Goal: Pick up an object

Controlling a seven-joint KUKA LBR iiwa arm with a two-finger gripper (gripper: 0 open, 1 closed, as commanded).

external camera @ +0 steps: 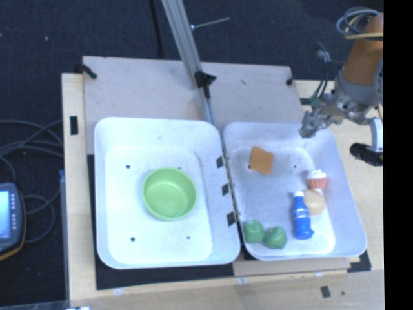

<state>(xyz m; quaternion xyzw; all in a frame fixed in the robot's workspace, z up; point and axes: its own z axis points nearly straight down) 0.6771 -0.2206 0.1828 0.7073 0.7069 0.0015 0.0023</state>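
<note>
Grey and slim, the gripper (308,129) is seen at the far rim of the right bin (342,166), with nothing held; whether it is spread or pressed together cannot be told. The approach step is judged to be in hand. Nearest lies an orange sponge-like block (261,160); a descent centred over it would be called for. Further off are a blue bottle (301,217), a cupcake toy (316,179), two green lumps (264,234) and, in the left bin (116,173), a green bowl (169,193). No writing can be read.

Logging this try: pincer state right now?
Pincer: cannot be told; it hangs over the right bin's far edge, with nothing seen held.
</note>
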